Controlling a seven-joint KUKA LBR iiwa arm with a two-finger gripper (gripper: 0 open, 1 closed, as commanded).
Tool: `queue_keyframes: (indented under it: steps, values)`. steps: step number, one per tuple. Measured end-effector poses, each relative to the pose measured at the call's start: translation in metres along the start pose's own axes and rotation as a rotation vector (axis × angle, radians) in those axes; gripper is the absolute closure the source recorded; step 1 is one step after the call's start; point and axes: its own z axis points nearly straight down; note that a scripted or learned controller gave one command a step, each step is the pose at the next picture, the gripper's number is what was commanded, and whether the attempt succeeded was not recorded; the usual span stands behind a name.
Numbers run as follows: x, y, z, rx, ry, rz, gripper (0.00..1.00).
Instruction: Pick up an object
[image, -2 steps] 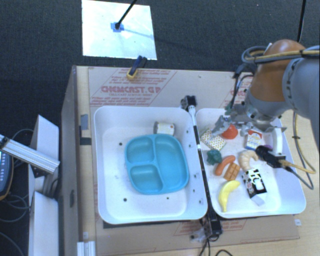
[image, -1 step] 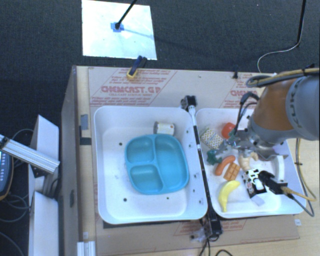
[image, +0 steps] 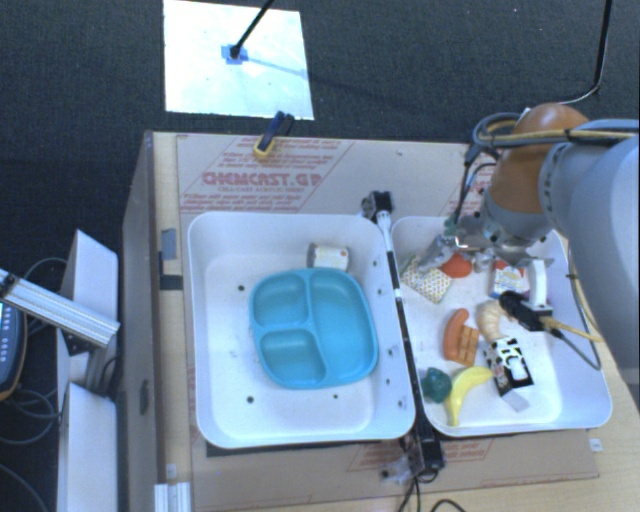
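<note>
My gripper (image: 450, 250) is down in the right bin (image: 585, 400), near its back left corner. It hangs right over a red-orange object (image: 458, 267) and a checkered pouch (image: 427, 284). Whether anything sits in it is hidden by the wrist. Further forward in this bin lie an orange hot-dog-shaped toy (image: 461, 337), a yellow banana (image: 466, 390), a teal lump (image: 436, 383), a cow-patterned box (image: 510, 362), a pale rounded item (image: 489, 319) and a red-and-white packet (image: 506, 279).
The left bin (image: 225, 400) holds a blue divided plate (image: 313, 328) and a small pale can (image: 328, 256) behind it. A black rod (image: 392, 270) runs along the divider between the bins. A yellow-and-black tool (image: 272, 135) lies on the cardboard behind the bins.
</note>
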Motion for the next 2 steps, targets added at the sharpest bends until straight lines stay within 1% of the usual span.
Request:
queue_keyframes:
  steps: [1,2]
  values:
    - [0.001,0.002,-0.012,-0.002,0.001,-0.003,1.0]
    - [0.015,-0.022,-0.141,0.007,0.001,-0.001,1.0]
